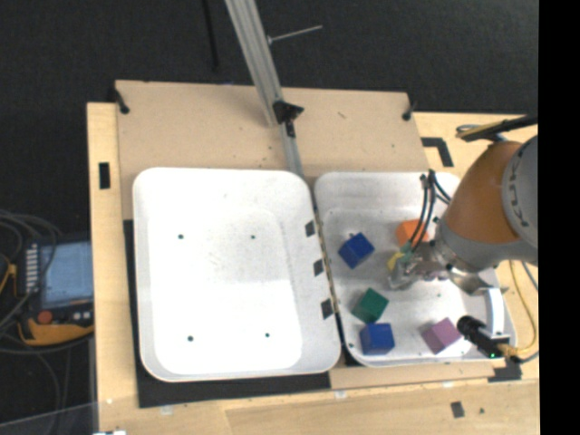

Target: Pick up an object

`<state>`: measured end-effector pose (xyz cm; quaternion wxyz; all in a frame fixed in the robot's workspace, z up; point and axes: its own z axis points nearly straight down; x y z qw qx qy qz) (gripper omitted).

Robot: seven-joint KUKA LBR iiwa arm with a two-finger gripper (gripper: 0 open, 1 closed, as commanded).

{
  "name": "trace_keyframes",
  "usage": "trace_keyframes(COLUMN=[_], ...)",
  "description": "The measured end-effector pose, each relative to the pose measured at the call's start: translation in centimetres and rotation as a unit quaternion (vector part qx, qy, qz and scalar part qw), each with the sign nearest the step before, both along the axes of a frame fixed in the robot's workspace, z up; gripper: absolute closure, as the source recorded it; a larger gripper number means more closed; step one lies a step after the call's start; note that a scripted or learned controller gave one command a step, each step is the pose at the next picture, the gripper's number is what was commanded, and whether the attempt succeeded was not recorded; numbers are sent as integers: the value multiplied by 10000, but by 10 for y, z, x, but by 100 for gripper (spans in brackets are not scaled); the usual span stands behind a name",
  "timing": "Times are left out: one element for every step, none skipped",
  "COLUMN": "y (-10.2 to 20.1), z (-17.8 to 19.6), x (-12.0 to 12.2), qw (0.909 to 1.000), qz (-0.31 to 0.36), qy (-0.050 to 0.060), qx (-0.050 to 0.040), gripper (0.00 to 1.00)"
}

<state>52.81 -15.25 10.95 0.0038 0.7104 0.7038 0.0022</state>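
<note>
The right bin (pixel 362 193) holds several small objects: a blue cube (pixel 356 249) near its middle, a green block (pixel 370 305) below that, another blue cube (pixel 377 337) at the front, a purple block (pixel 441 334) at the front right, and an orange object (pixel 410 232) partly hidden by the arm. My gripper (pixel 405 271) hangs low inside this bin, just right of the upper blue cube and below the orange object. A yellowish bit shows at its tip; I cannot make out what it is.
The left bin (pixel 222 270) sits beside the right one, with a row of black clips (pixel 320 267) between them. A metal rail (pixel 258 57) slants up from the back. The arm's grey body (pixel 485 216) covers the right bin's right side.
</note>
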Motion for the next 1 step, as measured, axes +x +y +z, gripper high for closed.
trace_keyframes(y=[-3], z=[43], x=[1], qw=[10000], qz=[36], qy=[11], qx=[2], gripper=[100])
